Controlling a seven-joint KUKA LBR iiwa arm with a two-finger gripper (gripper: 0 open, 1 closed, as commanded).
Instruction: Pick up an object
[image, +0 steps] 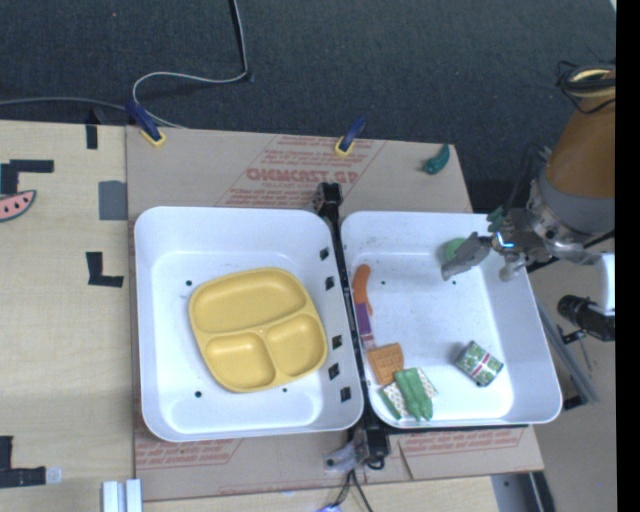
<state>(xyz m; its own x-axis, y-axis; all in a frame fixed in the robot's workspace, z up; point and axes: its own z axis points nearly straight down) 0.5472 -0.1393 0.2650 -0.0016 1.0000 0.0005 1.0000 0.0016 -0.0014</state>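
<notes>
My gripper (468, 256) hangs over the upper right of the right bin (520, 340), and I cannot tell its state.

Red print on the cardboard sheet (290, 175) is too blurred to read. A small green-labelled can (480, 363) lies lower right, its label illegible; a green packet (413, 393) and orange cracker (386, 360) sit lower left. The left bin (160, 300) holds a yellow divided tray (258, 328).

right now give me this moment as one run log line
arm: over right bin back edge | gripper: nothing seen held | right bin: can, green packet, orange stick | left bin: yellow tray
</notes>
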